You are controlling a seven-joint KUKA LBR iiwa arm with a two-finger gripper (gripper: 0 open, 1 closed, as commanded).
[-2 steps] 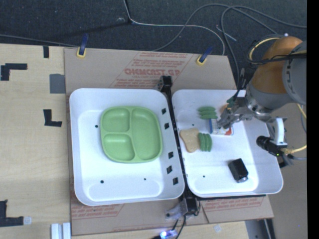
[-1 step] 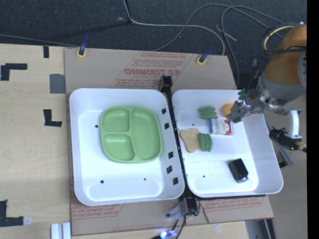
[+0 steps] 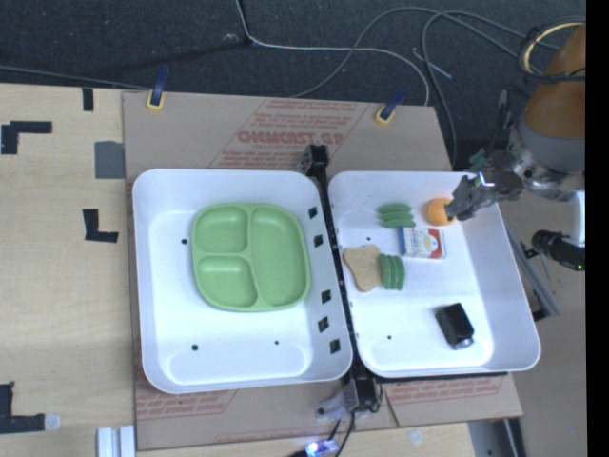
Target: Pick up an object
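In the camera view the gripper (image 3: 466, 201) sits low over the right bin (image 3: 504, 284), its fingertips touching an orange ball (image 3: 437, 211) near the far wall; I cannot tell their state. The board's (image 3: 285, 136) red print is unreadable.

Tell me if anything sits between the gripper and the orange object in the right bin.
Nothing visible does. The gripper is right beside the orange object, at its right edge. The green pieces and small carton lie on its other side.
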